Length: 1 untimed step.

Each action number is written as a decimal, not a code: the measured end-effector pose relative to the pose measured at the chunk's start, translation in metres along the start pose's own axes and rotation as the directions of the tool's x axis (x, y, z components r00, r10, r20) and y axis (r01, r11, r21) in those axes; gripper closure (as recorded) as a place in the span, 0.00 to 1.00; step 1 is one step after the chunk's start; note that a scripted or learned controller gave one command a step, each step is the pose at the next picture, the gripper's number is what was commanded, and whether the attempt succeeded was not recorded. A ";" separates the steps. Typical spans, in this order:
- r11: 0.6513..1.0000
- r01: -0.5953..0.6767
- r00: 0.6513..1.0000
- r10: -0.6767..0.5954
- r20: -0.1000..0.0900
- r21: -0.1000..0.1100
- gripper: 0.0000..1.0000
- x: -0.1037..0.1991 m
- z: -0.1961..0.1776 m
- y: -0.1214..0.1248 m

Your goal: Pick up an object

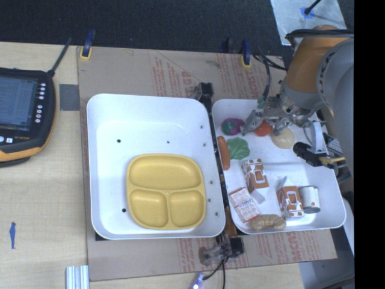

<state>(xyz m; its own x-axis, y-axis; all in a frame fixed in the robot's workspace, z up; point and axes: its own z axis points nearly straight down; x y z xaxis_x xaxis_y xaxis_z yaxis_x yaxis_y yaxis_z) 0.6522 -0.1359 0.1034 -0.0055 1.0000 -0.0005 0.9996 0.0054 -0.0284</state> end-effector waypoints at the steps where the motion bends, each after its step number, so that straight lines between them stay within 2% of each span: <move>1: 1.000 0.000 1.000 0.000 0.003 -0.014 0.00 0.009 0.011 0.002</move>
